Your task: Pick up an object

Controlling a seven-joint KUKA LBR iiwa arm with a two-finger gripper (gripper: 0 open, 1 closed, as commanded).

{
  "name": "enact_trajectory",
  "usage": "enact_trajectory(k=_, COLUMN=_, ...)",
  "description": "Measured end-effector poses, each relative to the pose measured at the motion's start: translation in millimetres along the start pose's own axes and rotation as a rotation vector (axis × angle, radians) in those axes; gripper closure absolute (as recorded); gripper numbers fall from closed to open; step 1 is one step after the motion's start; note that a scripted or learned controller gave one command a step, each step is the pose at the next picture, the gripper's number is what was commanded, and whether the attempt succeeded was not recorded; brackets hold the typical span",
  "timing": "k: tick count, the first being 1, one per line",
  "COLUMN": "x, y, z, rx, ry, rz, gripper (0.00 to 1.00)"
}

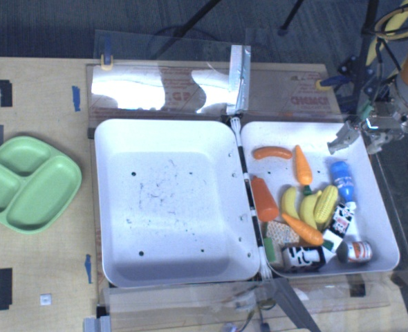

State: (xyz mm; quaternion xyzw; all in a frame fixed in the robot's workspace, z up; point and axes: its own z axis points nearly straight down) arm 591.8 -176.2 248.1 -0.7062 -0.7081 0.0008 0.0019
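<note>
Camera view: two shallow white bins are seen side by side on the wooden surface (38, 88). The left bin (114, 151) is marked only with faint scuffs and small dots.

The right bin (380, 206) is loaded with toy items, grouped toward its middle and near end:
- an orange sausage-shaped piece (272, 153) lies near the far end, just left of an upright-lying carrot (301, 166).
- a larger orange-red wedge (264, 198) is placed against the divider side.
- two yellow bananas (299, 205) and a corn cob (325, 207) are packed together mid-bin, touching.
- a second carrot (303, 229) is laid at a slant across below them.
- a blue bottle (341, 178) is set by the right wall.
- a black-and-white cow-print carton (341, 219) is just below the bottle, and a similar dark carton (304, 256) is at the near edge.
- a small can (357, 252) rests in the near right corner.
- a tan waffle-textured piece (280, 233) is tucked near the divider.

The pincer (344, 139) is seen over the right bin's far right corner, above the rim, apart from all items. Nothing is seen between its fingers; how far they are parted cannot be told.

A green sectioned plate (28, 183) is placed on the surface well left of the bins.
</note>
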Motion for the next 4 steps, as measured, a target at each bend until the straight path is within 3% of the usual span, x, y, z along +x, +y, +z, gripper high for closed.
enact_trajectory(k=1, x=19.9, y=27.5, z=116.9, rx=0.0, ry=0.0, rz=-0.078, gripper=0.0)
enact_trajectory(k=2, x=16.7, y=46.7, z=162.9, rx=-0.005, ry=-0.002, rz=-0.204, gripper=0.0)
enact_trajectory(k=3, x=16.4, y=48.6, z=153.2, rx=-0.009, ry=-0.002, rz=-0.203, gripper=1.0)
enact_trajectory(k=4, x=4.2, y=45.5, z=79.7, rx=-0.003, ry=-0.002, rz=-0.152, gripper=1.0)
